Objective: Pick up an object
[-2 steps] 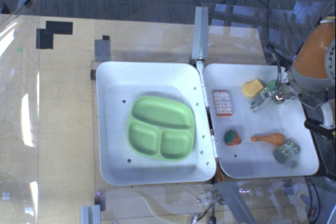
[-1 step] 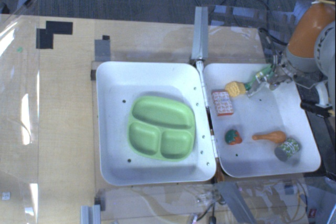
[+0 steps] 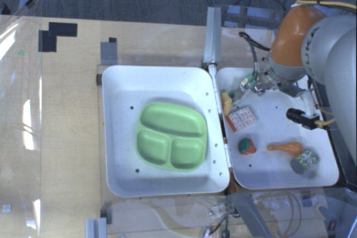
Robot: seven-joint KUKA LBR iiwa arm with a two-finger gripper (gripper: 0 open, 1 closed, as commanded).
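My gripper (image 3: 252, 85) hangs low over the back left part of the right bin (image 3: 279, 175), below the orange band of the arm (image 3: 295, 36). Just in front of it lie a yellow object (image 3: 226, 102) against the bin's left wall and a red-and-white patterned flat piece (image 3: 241, 118). Further forward sit a small green and red ball (image 3: 246, 146), an orange club-shaped object (image 3: 285, 147) and a round green-and-white patterned object (image 3: 305, 160). A small greenish bit shows at the gripper's tip, too small to identify.
The left bin (image 3: 120, 120) holds a green divided plate (image 3: 170, 135). A black fitting with a yellow cable (image 3: 301, 117) hangs from the arm over the right bin's right side. A metal post (image 3: 212, 36) stands behind the wall between the bins.
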